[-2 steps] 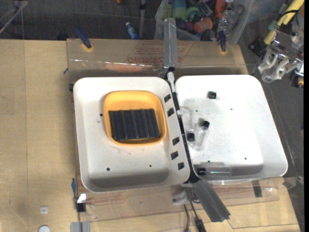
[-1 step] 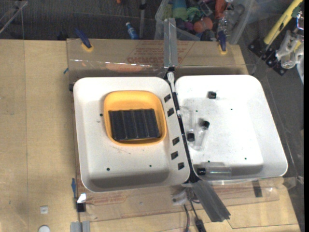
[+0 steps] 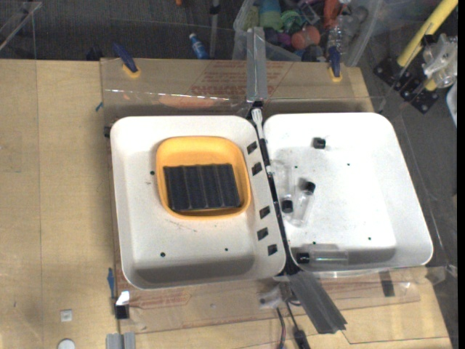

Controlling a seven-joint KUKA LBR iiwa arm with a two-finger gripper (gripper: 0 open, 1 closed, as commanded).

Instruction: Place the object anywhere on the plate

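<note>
1. No text, label, brand or number can be read anywhere.
2. Faint reddish print runs across the clear sheet (image 3: 218,86) behind the bins (image 3: 131,217), too blurred to read.

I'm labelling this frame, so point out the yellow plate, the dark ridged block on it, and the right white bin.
yellow plate (image 3: 168,153): camera view, on its bare upper-left rim.
dark ridged block (image 3: 202,187): camera view, middle of its ribbed top.
right white bin (image 3: 378,195): camera view, bare floor towards its right side.
</note>
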